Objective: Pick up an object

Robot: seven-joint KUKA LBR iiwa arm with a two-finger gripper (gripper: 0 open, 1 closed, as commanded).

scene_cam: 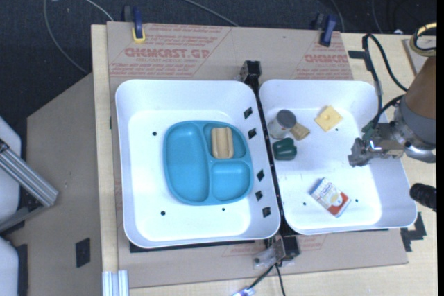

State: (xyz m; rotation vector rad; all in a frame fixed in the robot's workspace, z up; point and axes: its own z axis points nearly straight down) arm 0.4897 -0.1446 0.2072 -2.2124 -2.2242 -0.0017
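The right bin point(361, 215) holds several small objects: a grey can point(282, 122), a small tan block point(300, 132), a yellow sponge-like piece point(328, 118), a dark green cup point(283, 148) and a white packet with red and blue print point(329, 195). My gripper point(363, 151) hangs over the right side of this bin, to the right of the green cup and above the packet. Nothing shows between its fingers.
The left bin point(139, 170) holds a blue divided tray point(182, 163) with a tan block point(221, 142) in its upper right compartment. Black clips line the divider point(262, 149) between the bins. Cables run behind the bench.
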